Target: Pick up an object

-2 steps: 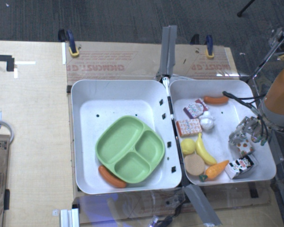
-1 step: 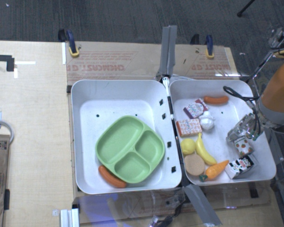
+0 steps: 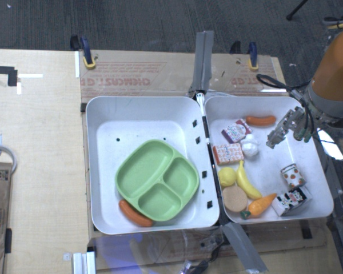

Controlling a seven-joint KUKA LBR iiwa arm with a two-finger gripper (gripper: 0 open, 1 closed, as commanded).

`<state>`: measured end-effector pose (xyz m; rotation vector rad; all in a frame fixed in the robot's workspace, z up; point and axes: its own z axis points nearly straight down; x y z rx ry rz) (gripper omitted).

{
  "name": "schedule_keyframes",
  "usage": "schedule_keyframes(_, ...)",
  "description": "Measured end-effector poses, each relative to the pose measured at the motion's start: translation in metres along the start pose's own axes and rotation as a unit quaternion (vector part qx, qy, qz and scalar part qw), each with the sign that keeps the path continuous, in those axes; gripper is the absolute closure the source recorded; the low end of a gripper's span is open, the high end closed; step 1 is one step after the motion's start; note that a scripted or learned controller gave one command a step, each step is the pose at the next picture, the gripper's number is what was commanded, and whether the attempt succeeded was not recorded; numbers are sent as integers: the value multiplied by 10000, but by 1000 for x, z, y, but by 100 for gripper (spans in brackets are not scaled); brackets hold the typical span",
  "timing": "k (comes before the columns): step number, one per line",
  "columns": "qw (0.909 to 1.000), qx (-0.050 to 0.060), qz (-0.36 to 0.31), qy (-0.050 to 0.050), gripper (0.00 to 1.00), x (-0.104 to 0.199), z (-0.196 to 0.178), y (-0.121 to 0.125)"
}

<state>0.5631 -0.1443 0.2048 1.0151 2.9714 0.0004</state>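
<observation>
Two shallow white bins sit side by side on the bench, the left bin (image 3: 103, 119) and the right bin (image 3: 320, 170), meeting along a grey divider. Largest within them is the green divided plate (image 3: 157, 180), lying tilted in the left bin with three compartments showing; a sausage (image 3: 136, 213) rests just beside its lower left edge, partly tucked under the rim.

At the right, the grey arm with its orange band (image 3: 334, 67) reaches in over the right bin, and the gripper (image 3: 283, 131) hangs above the bin's upper middle — whether its claw is released or clenched I cannot tell, and nothing shows between its tips.

Candidates for picking all lie in the right bin. A banana (image 3: 247, 181) lies near the centre, touching a lemon (image 3: 227, 176) to its left, with a round tan biscuit (image 3: 235, 198) just below and a carrot (image 3: 261, 205) beside that. A black-and-white carton (image 3: 290, 201) sits at the lower right, a small spotted can (image 3: 291, 176) just above it. Towards the top left lie a red snack box (image 3: 228, 153), a pink packet (image 3: 236, 131), a white ball (image 3: 250, 148) — and a second sausage (image 3: 260, 120) near the gripper.
</observation>
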Motion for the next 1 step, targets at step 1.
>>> schedule_keyframes(1, 9826, 16, 1856, 19, 100, 69, -7, -50)
